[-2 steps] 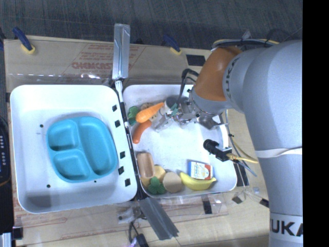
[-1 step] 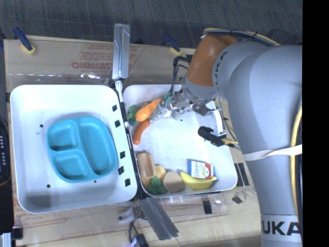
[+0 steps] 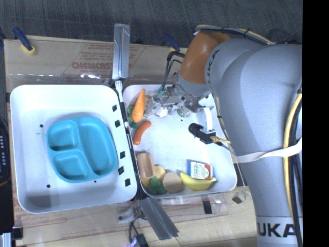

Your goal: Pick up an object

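Gripper (image 3: 167, 103) sits low in the right bin (image 3: 226, 181), at its far rim, w/ the grey arm (image 3: 247, 86) and orange band (image 3: 198, 60) stacked above it. Can't tell its state; the wrist hardware hides the tip, so no telling whether it grips or touches anything.

Rel. to the gripper:
- Carrot (image 3: 138, 105) just beside it on the side away from the arm, lying lengthwise by the divider wall. Contact w/ the gripper can't be judged.
- Sausage (image 3: 141, 131) a bit nearer the camera than the carrot, tilted, apart from the gripper.
- Bread roll (image 3: 145, 163), broccoli (image 3: 157, 186), banana (image 3: 198, 181) and small carton (image 3: 200, 169) bunched at the near end of the bin, well apart from the gripper.
- Black clip-like part (image 3: 201, 133) hangs under the arm, near the gripper, over the bin floor.

Left bin (image 3: 31, 117), beyond the carrot, holds a blue divided plate (image 3: 82, 148), well apart from the gripper.
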`<state>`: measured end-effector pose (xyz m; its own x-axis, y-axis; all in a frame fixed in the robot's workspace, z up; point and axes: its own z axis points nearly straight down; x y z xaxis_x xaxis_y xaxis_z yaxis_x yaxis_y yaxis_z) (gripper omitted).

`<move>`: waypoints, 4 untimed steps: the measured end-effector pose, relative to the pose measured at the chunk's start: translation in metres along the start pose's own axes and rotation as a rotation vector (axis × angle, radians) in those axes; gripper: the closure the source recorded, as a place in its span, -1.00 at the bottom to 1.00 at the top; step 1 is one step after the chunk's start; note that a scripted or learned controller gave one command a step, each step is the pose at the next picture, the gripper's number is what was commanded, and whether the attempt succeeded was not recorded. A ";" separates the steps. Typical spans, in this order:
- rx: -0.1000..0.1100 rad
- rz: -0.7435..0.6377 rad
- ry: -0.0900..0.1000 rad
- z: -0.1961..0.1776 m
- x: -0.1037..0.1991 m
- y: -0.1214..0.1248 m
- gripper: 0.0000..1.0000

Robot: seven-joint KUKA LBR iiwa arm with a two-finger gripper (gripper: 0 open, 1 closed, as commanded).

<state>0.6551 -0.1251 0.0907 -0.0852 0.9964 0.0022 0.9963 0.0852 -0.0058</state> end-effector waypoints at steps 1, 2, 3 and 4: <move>0.000 -0.004 0.000 -0.010 0.000 0.001 1.00; -0.005 -0.124 -0.007 -0.004 0.024 0.004 1.00; -0.011 -0.146 -0.004 -0.105 0.059 -0.032 1.00; -0.002 0.090 0.000 0.000 -0.010 -0.033 1.00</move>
<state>0.6230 -0.1382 0.0906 0.0046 1.0000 0.0013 1.0000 -0.0046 -0.0043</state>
